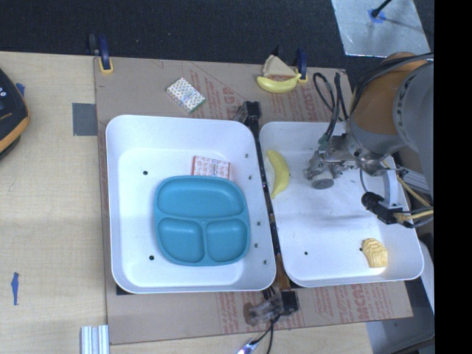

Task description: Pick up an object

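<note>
I read this as the approach step: nothing is lifted yet. My gripper (322,169) hangs low over the right bin (346,260), toward its twelve o'clock side, with the grey arm (398,116) coming in from three o'clock. The metal at the tip is a blur from this height, so I cannot tell whether it is released or clenched, and I see nothing carried in it.

The nearest candidate is the banana (278,172), lying at nine o'clock of the gripper against the bin's left wall, near but apart from it. A small yellow piece (375,253) sits at five o'clock, well apart. In the left bin (125,198) a blue divided tray (200,220) partly covers a small printed packet (212,167).

Next, I judge, the tip must shift toward nine o'clock, centre over the banana and descend, minding the wall close beside it.
</note>
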Motion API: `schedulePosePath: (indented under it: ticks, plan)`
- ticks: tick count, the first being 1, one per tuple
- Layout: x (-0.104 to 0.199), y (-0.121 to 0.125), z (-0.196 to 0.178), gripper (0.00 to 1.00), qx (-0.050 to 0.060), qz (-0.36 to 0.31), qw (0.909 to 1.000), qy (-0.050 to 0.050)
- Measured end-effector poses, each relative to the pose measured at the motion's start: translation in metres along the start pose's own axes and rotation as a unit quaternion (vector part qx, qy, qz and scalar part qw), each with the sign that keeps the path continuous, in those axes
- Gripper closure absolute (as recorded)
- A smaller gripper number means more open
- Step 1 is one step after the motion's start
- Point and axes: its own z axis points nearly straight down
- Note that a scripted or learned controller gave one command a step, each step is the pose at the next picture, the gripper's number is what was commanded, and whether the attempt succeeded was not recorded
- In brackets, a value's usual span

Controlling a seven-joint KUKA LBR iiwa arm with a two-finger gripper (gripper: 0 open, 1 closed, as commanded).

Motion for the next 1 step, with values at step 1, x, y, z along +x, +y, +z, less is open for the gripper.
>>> schedulePosePath:
  ticks: [1]
  plan:
    - [0.0846,0.003,-0.1011,1.0,-0.001,0.001,1.0,0.001]
